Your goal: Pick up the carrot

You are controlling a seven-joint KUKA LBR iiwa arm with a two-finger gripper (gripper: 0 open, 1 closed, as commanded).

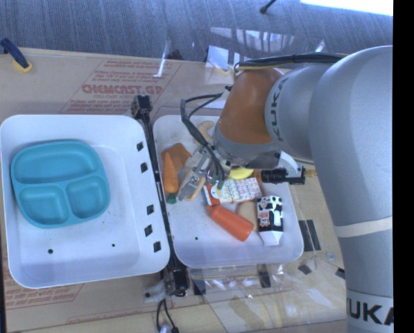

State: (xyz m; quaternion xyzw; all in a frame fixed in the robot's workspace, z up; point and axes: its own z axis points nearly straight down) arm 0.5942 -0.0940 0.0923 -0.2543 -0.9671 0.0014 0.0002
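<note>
The carrot (170,173) is orange with a green stem end pointing toward the front. It lies along the left wall of the right bin (193,252), close to the divider. My gripper (195,181) hangs low in that bin just right of the carrot, its grey fingers (190,186) pointing down and left. They stand open, and nothing shows between them. The fingertips sit beside the carrot's lower half, and I cannot tell whether they touch it. The arm's orange band and grey wrist hide the back of the bin.
Right bin: a tan piece (182,152) behind the carrot, an orange bottle-like toy (231,223) with a blue tip, a patterned packet (238,190), a yellow item (242,174), and a black-and-white carton (269,218). The left bin (26,262) holds a blue compartment plate (57,182).
</note>
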